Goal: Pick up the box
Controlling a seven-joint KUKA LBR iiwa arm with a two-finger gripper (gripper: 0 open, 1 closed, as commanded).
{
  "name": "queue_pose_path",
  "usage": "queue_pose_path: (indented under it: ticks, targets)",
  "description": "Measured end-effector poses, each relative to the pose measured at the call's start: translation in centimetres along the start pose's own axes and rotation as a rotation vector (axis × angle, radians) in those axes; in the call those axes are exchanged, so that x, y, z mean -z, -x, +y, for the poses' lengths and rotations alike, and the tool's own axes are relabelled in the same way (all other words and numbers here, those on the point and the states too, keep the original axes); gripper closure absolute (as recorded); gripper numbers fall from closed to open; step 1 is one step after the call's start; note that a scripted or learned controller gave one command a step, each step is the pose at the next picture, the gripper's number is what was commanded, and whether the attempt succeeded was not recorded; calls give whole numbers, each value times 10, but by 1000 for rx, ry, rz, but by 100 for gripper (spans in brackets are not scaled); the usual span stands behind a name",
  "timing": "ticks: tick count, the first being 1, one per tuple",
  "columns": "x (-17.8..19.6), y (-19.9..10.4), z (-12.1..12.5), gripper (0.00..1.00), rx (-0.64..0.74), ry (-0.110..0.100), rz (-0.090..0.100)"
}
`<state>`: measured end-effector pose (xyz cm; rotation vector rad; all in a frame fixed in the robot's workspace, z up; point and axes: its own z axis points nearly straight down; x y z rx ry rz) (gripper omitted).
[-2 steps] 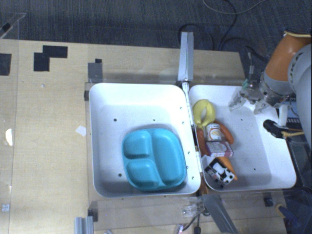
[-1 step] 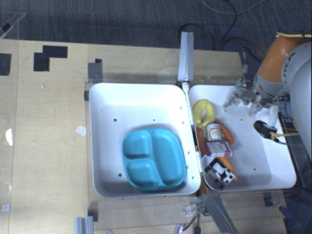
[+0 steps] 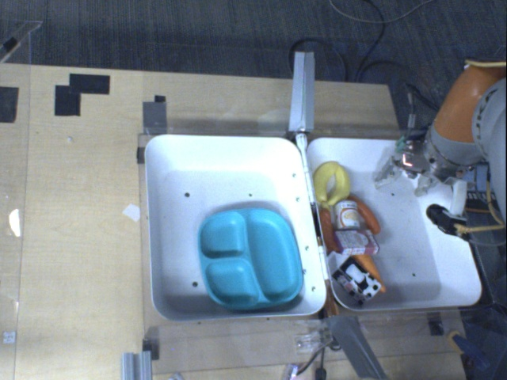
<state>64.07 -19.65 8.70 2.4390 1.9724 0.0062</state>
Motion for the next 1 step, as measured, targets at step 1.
queue_pose_path:
  ticks: [1]
  targets:
    - [1,3,-14,0,-24,1,0]
